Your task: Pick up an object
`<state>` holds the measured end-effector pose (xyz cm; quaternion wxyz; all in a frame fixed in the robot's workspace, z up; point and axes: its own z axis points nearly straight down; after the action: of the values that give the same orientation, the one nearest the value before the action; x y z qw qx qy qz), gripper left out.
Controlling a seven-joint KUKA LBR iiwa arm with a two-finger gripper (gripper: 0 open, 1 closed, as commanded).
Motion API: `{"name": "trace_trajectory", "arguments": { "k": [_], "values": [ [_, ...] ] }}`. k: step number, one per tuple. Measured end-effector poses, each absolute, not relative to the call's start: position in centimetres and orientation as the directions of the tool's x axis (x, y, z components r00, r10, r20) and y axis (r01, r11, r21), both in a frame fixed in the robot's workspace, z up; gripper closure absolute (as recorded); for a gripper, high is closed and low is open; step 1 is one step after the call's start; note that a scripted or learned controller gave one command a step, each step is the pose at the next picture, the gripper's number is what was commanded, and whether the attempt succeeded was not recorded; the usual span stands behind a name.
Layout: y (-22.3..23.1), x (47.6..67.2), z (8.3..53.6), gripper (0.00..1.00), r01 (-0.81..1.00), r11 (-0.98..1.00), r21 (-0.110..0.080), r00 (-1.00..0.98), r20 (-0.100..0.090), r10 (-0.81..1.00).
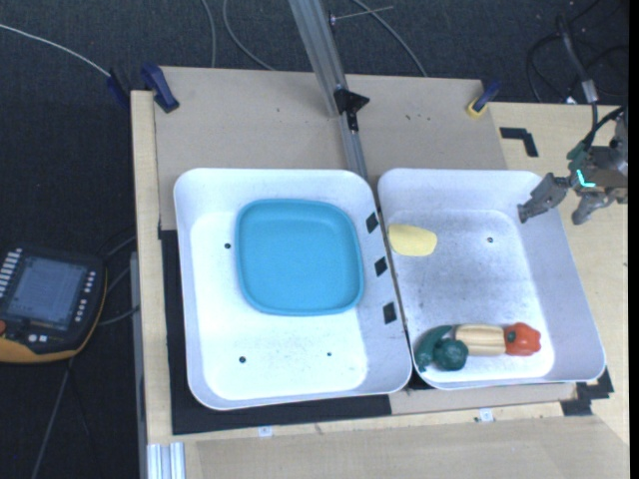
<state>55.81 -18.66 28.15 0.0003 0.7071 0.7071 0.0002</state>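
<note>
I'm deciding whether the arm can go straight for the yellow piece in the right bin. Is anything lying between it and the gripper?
Nothing visible does. The gripper sits at the right bin's upper right rim, and bare bin floor runs from there to the yellow piece by the left wall. The toy vegetables lie along the near wall, off that line.

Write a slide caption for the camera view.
Gripper at right bin's far edge; yellow object, toy vegetables inside; blue plate in left bin.

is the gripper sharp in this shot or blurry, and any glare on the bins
Camera view: the gripper at the right edge looks soft and smeared, finger detail lost; the white bins are evenly lit without harsh glare; the blue plate and yellow object are reasonably crisp.
</note>
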Motion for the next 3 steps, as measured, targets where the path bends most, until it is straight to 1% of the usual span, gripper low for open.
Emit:
{"name": "trace_trajectory", "arguments": {
  "k": [1,2,3],
  "values": [
    [-18.7,55.8,28.1,0.00,1.000,0.000,0.001,0.000,0.000,1.000],
    [-17.9,55.9,22.2,0.00,1.000,0.001,-0.004,-0.001,0.001,1.000],
    [-17.2,55.6,16.3,0.00,1.000,0.001,-0.004,-0.001,0.001,1.000]
  ]
}}
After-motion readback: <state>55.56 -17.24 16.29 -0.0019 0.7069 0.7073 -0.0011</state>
